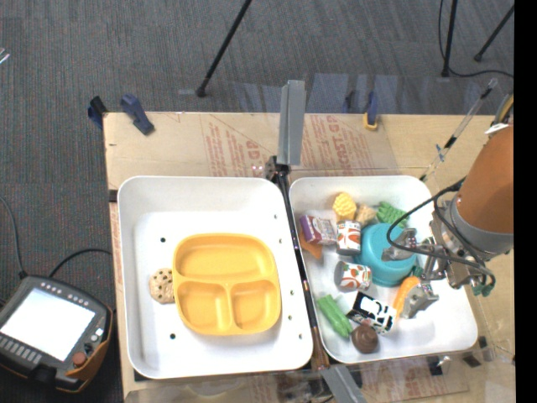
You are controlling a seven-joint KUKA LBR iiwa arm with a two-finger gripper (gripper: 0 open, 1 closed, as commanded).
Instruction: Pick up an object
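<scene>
Partly hidden: orange carrot (404, 290) behind pincer (417, 299), finger state unclear

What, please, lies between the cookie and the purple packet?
In the camera view, the yellow tray sits between the cookie and the purple packet, along with the two bins' adjoining walls.

Site: robotics lab | Evidence: plywood bench (210, 145) with clamps (134, 113) | tripod legs (228, 42) on grey carpet (101, 40) | teach pendant (50, 330) | twin white bins (138, 225)
</scene>
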